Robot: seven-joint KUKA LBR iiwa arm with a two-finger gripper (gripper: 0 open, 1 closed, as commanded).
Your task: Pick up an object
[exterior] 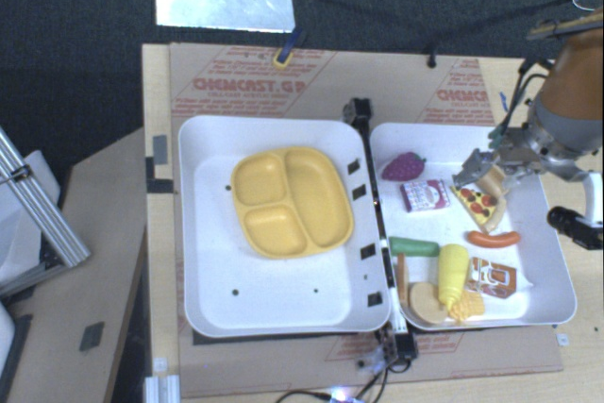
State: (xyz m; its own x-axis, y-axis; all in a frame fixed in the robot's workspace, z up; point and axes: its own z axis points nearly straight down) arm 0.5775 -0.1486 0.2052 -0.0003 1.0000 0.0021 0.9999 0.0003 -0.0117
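Observation:
My gripper (479, 175) hangs over the back right part of the right bin (559, 295), just above the upper end of a pizza slice (482, 207). Nothing visibly sits in its grasp. To its left lie a purple bunch of grapes (403, 166) and a red and white packet (424, 195). A red sausage (493, 240) lies below the pizza slice. Nearer the front are a green cucumber (415, 247), a yellow corn cob (454, 276), a tan cookie (423, 303) and a red and white carton (494, 278).
The left bin (212, 297) holds a yellow divided plate (283, 200). A black divider with clips (370, 193) runs between the bins. The arm's grey body and orange band (576, 90) stand over the right bin's far right corner.

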